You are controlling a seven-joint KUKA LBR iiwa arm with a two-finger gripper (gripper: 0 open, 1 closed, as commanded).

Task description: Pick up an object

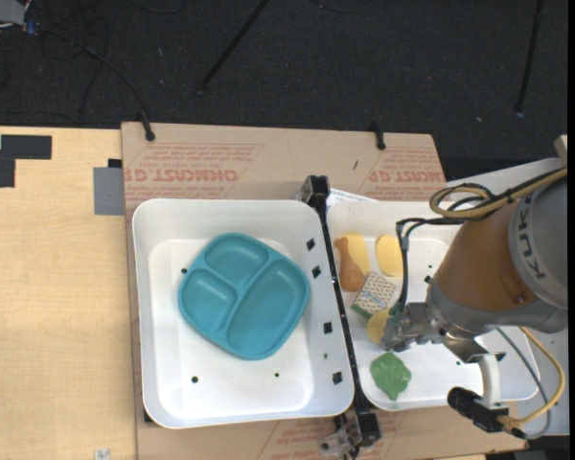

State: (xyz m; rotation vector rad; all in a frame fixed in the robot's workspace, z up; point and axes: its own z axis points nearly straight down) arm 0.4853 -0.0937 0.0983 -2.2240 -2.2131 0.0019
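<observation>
The grey arm's gripper (400, 331) is low in the right white bin (532, 383); I cannot tell its grip. It sits between a small yellow piece (376, 326) and a green lumpy toy (392, 375). The left white bin (163, 372) holds a teal divided plastic plate (243, 295).

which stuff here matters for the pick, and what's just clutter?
In play: gripper; right bin holding green piece, yellow pieces, orange piece, patterned block.

Lying about: left bin, teal divided plate, cardboard sheet.
</observation>
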